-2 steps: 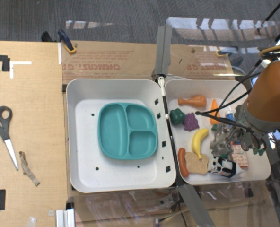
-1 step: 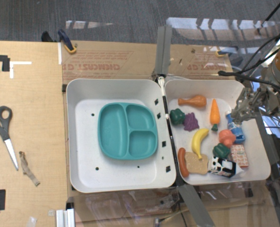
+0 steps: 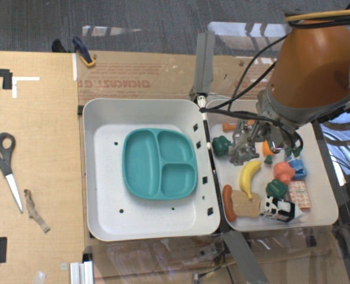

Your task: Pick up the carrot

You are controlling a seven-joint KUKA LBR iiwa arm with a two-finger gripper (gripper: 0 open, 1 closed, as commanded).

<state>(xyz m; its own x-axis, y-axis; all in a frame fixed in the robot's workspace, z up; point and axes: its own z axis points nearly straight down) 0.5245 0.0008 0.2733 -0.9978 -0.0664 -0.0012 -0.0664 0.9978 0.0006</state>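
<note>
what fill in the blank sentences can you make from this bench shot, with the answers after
1. The teal divided plate lies in the ____ bin of the camera view.
2. The banana lies in the ____ bin, just above the slice of bread.
3. The plate has ____ compartments.
4. The gripper hangs over the right bin, with the ____ broccoli on its left in the view.

Missing words: left; right; three; green
</note>
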